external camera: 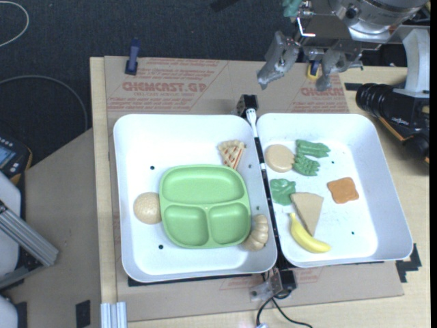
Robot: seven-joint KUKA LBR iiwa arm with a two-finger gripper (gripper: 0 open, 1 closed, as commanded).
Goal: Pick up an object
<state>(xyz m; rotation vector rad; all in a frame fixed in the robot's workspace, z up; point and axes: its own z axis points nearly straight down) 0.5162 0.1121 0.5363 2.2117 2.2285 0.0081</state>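
Bins number two, white and shallow, side by side: the left bin and the right bin. The left one holds four things: one green divided tray, one round beige ball-like piece touching the tray's left edge, one waffle-patterned cone piece just above the tray's upper right corner, and one knobbly tan piece at its lower right corner. The right one holds six: one pale round cookie-like disc, two leafy green pieces, the larger just right of the disc and the smaller below it, one orange square slab, one tan wedge, and one yellow banana curving under the wedge. Above the bench hangs the gripper, its two grey fingers spread wide apart with nothing between them. Every object lies below the gripper in the view and well apart from it; the nearest are the disc and the larger green piece, almost straight beneath the fingers inside the right bin's upper left part, while the banana and wedge sit farther down and the tray lies down and to the left.
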